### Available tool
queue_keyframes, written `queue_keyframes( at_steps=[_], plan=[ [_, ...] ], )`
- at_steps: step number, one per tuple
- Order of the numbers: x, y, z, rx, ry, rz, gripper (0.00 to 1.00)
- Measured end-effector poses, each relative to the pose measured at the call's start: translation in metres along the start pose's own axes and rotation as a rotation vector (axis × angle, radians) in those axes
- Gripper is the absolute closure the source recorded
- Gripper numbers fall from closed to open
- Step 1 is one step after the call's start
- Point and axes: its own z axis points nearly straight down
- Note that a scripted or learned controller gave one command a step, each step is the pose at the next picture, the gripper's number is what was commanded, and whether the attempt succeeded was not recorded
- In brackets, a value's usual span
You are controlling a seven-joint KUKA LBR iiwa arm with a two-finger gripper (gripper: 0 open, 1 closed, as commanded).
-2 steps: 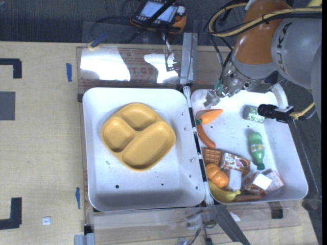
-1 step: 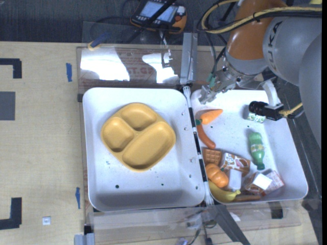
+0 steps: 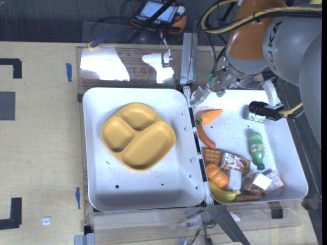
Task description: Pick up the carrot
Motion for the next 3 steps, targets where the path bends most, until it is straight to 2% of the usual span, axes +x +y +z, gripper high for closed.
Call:
queue_keyframes(
  at_steps=[1, 2, 3],
  plan=[
    [-0.019, -0.055, 0.001, 0.009, 0.004, 0.343, 0.00],
    [-0.006, -0.058, 0.000, 0.009, 0.004, 0.329, 0.00],
    [-0.047, -0.080, 0.100, 0.004, 0.002, 0.447, 0.00]
  ],
)
